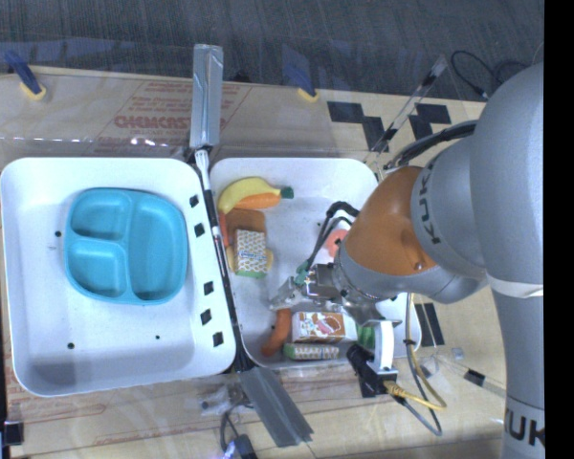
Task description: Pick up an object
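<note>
Two white bins sit side by side on the bench, and pretty much all the action is in the right bin (297,175). The left bin (38,256) just has a blue divided tray (126,245) lying flat in it, three compartments, nothing on it that I can see.

Over in the right one there's a small pile of toy food. A banana (244,189) sits up near the far-left corner with a carrot (260,200) touching it just below. Under those is a brown block (246,223), then a yellowish patterned packet (252,252) overlapping its lower end. Down by the near edge there's a small printed carton (320,326), an orange stick-shaped thing (279,330) just to its left, and a flat greenish packet (314,351) right under the carton.

The arm (430,228) comes in from the right and hangs low over that bin, with the gripper (304,290) sitting right above the carton, maybe touching its top edge. Can't honestly tell if it's clamped or let go, it's all a metal blur from this angle, and nothing visibly sits in its grip. So every object is down in the bins.
</note>
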Robot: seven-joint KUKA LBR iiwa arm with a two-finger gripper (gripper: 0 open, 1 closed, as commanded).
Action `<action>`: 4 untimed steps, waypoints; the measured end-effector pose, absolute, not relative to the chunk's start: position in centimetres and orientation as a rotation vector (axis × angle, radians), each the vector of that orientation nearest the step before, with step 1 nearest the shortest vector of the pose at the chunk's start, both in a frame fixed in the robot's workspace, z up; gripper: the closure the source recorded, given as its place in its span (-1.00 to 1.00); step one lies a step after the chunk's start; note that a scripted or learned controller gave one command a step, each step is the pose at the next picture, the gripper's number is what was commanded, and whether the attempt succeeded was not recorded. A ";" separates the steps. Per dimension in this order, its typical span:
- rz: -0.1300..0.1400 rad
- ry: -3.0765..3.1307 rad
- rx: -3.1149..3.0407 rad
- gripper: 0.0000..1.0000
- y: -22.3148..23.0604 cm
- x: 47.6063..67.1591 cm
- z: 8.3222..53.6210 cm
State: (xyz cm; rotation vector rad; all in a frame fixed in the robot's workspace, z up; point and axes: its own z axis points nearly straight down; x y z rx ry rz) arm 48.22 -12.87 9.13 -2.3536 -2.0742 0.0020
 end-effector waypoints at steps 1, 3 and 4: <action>0.003 -2.112 -2.320 -1.00 -10.1 47.6 9.1; 0.000 -1.816 -2.563 1.00 -12.9 47.7 10.1; 0.000 -1.969 -2.447 1.00 -11.9 50.1 24.7</action>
